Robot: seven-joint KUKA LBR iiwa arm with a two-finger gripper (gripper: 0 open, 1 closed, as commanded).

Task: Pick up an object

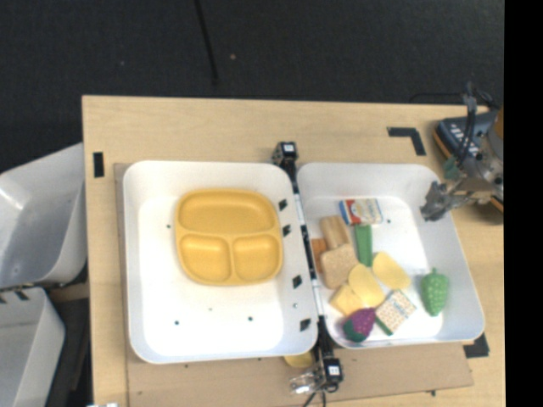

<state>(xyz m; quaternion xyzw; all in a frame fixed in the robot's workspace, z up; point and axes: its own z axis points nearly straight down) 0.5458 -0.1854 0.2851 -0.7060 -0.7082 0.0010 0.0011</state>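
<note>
Two glossy white bins (136,227); yellow three-compartment plate (228,234); claw (434,200) at right rim, grip unclear.

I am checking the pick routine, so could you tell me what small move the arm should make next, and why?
Probably move the gripper left and down over the toy food. It sits at the right bin's upper right rim, apart from every item. The green grapes lie nearest and stand clear of the pile, so they look the easiest target.
</note>
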